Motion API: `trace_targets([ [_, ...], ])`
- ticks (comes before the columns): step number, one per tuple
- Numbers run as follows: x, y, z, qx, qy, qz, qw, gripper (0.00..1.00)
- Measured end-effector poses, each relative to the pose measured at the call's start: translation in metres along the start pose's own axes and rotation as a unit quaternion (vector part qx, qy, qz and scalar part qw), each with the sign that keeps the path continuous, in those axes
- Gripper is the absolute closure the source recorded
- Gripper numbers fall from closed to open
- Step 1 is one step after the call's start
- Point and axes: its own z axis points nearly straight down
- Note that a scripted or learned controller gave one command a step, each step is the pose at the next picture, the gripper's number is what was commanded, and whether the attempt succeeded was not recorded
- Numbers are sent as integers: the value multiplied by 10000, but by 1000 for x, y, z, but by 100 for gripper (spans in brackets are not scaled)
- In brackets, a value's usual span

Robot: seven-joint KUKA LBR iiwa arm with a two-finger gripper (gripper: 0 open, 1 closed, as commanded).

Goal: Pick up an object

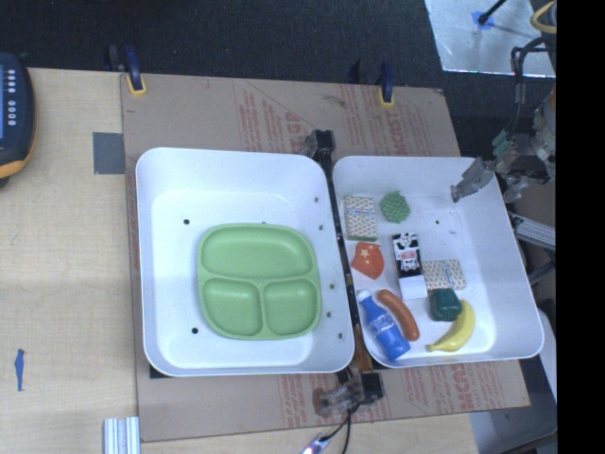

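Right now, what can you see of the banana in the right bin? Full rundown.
The banana is yellow, smooth and glossy like a plastic toy, curved, lying flat in the near right corner of the right bin. One tip points up toward the far side, the other toward the blue bottle. Its upper end touches or nearly touches the dark green block. Nothing grips it.

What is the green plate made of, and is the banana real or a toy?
The green plate looks like plastic: one even pale green colour, a smooth matte face and softly rounded walls between its three compartments. The banana is probably a plastic toy: its yellow is uniform and slightly shiny, with no brown marks, and it lies among other small toy-like things. The view is too small to be sure.
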Motion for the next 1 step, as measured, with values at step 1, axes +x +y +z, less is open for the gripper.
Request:
trace_targets([
  [1,46,-9,130,14,3,-5,10000,0],
])
